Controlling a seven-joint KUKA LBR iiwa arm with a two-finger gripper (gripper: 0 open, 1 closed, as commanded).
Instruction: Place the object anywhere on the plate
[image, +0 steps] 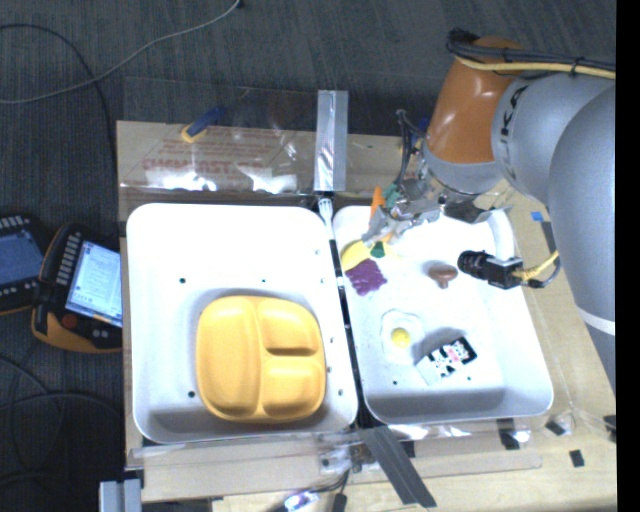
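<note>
A yellow plate (262, 356) with compartments lies in the left bin (165, 250), toward its front. My gripper (393, 225) hangs low over the far left corner of the right bin (520, 340). Just below and left of it lie a yellow toy piece (355, 254) and a purple bunch of grapes (367, 278), close to the wall between the bins. A small yellow-green bit (379, 246) sits right at the gripper's tip; whether it is held I cannot make out. An orange piece (378, 197) lies behind the gripper.
The right bin also holds a small brown object (441, 271), a fried-egg toy (401, 332) and a black-and-white item (447, 358). A black cable connector (487, 266) hangs over that bin. Crumpled clear plastic (230, 150) lies behind the left bin.
</note>
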